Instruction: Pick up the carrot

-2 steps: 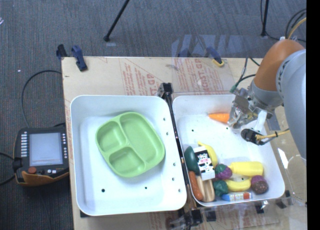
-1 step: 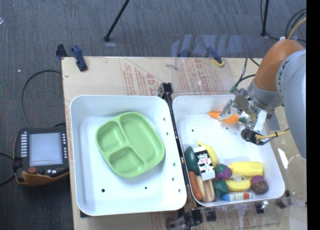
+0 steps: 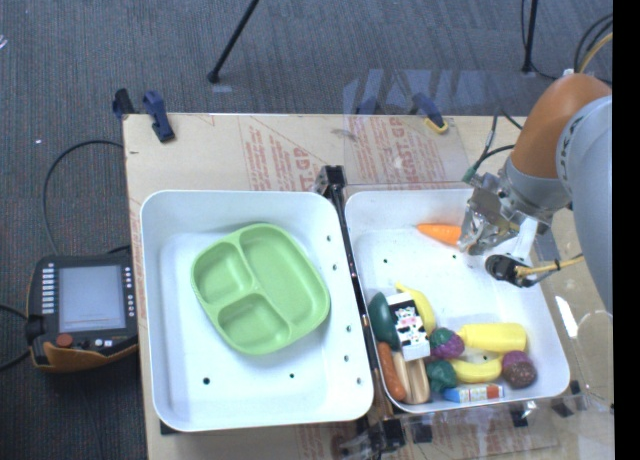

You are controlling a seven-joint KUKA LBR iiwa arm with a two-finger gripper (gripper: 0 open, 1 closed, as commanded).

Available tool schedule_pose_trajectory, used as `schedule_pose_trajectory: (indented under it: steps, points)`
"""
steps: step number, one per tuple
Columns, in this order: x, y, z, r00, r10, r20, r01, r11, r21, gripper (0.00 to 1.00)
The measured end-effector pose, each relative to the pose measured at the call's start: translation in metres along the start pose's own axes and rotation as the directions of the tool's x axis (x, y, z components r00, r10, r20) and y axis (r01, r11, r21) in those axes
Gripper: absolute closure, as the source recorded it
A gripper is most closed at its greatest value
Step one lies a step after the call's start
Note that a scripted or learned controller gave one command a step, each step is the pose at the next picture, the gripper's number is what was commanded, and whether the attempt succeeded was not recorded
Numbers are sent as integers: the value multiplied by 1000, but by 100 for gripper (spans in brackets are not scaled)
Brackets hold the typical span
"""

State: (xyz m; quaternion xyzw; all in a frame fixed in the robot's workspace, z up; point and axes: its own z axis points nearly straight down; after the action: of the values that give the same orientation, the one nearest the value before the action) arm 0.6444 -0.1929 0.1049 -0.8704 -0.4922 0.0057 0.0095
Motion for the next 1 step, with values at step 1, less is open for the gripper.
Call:
schedule_pose_trajectory:
  steps: [1]
  points:
    - [0, 0, 0, 1000, -1, 1, 1, 1000, 1, 0]
